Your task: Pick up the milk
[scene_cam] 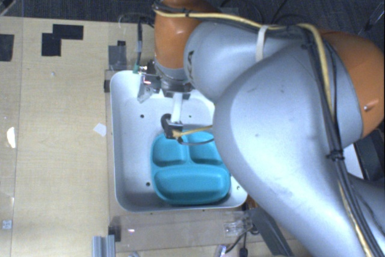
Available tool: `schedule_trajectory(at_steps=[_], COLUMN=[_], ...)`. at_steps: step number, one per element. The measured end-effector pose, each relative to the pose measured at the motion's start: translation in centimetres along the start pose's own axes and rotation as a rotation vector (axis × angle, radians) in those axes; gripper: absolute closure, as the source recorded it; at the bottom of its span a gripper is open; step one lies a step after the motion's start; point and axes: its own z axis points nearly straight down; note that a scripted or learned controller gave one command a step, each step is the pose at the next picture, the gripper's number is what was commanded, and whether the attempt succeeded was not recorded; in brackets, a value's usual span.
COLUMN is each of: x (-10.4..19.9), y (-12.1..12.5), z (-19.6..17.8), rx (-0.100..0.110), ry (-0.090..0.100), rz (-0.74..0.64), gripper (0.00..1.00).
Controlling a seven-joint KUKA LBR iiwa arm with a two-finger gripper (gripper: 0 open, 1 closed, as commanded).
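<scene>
My gripper [151,89] hangs below the orange wrist band, over the far left part of the white bin [123,147]. It is a little above the bin floor, and nothing can be made out in it. Just in front of it a blue moulded thing [189,174] with two hollows and a rounded lid-like front lies on the near half of the bin floor. The big grey arm covers the right side of this bin and everything beyond it.
The bin's left wall and near rim [174,207] bound the space. A pale wooden bench top [54,129] with black marks stretches to the left. Small metal brackets [117,56] stand at the bin's far left corner.
</scene>
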Motion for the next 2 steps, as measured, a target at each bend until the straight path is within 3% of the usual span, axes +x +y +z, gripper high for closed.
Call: schedule_trajectory(at_steps=[1,2], x=[0.2,-4.8], y=[0.2,-2.8], z=[-1.4,-10.1], rx=[-0.007,0.001], ry=[0.003,-0.001], rz=[-0.006,-0.335], gripper=[1.0,1.0])
